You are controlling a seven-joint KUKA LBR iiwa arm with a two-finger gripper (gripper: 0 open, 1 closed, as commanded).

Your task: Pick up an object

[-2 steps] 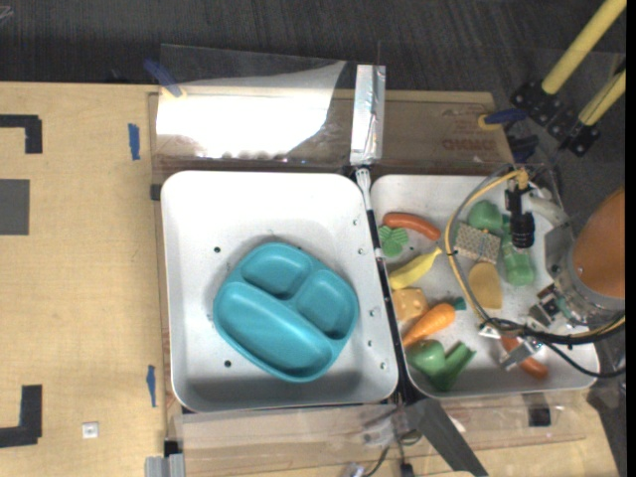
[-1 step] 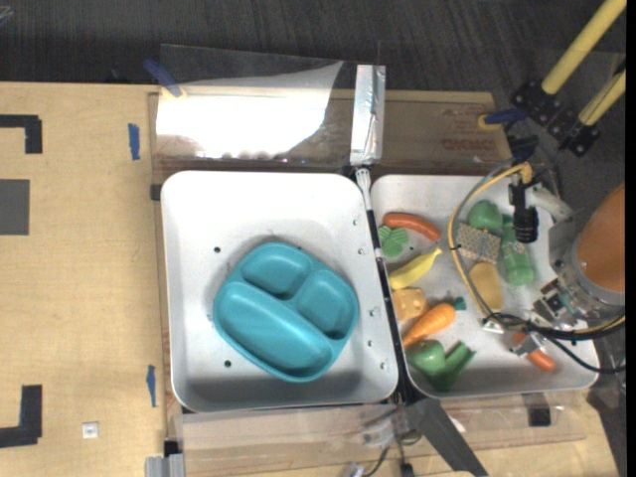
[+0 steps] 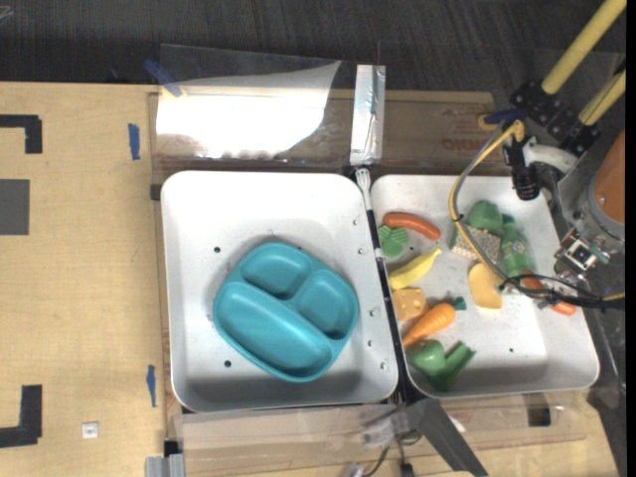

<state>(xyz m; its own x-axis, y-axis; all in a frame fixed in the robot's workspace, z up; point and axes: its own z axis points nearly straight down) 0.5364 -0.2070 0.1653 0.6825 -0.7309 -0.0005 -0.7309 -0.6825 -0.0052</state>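
Several small toy foods are lying in the right bin (image 3: 571,361), lower right of frame; the carrot (image 3: 429,321) is probably light, stiff and slick, best pinched mid-body. I cannot tell the gripper (image 3: 576,254)'s state, at the right edge

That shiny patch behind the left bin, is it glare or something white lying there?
In the camera view it is glare: a clear plastic sheet behind the left bin reflects overhead light. The bin's white floor looks bright too, with a soft shadow along the blue tray. The arm at the right edge looks slightly blurred.
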